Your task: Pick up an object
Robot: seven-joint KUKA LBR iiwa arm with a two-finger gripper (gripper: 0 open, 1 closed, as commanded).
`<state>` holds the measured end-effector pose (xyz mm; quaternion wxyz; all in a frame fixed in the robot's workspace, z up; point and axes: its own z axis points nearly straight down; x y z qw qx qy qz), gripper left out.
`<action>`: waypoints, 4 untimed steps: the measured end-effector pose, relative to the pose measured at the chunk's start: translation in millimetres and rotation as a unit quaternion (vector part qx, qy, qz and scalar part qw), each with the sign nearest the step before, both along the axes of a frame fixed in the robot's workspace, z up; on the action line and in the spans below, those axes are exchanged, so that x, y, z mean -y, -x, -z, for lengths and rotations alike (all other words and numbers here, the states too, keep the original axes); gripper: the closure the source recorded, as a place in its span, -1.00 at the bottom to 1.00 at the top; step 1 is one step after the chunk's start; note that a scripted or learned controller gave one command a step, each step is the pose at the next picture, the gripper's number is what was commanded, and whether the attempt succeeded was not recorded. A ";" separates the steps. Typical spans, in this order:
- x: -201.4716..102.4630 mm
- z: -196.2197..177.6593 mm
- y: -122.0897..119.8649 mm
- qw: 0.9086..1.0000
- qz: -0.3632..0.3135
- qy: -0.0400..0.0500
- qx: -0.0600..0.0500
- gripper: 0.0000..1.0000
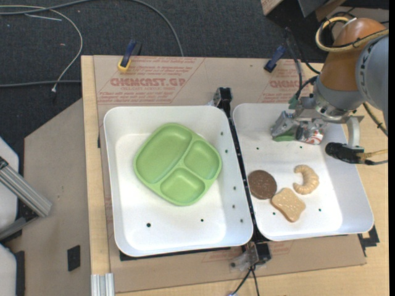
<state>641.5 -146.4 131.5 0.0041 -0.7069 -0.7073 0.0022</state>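
The green-and-red object (300, 132) lies at the far end of the right bin (345, 217), under my claw (295, 127), whose grip I cannot tell, poised for a top-down pick; cookie (262, 184), croissant (306, 179) and toast (289, 204) nearer.

I work in a robotics lab: my bench (185, 79) is a clamped board printed with plastic-sheet branding, bearing two white bins (123, 227) of toy food, with loose cables (68, 17) trailing over dark carpet (37, 103).
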 end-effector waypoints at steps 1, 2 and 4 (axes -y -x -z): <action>0.4 -13.0 -1.7 1.000 0.000 0.001 0.002 1.00; 6.3 -57.1 -4.3 1.000 0.000 0.002 0.006 1.00; 6.0 -156.1 -9.0 1.000 0.000 0.002 0.006 1.00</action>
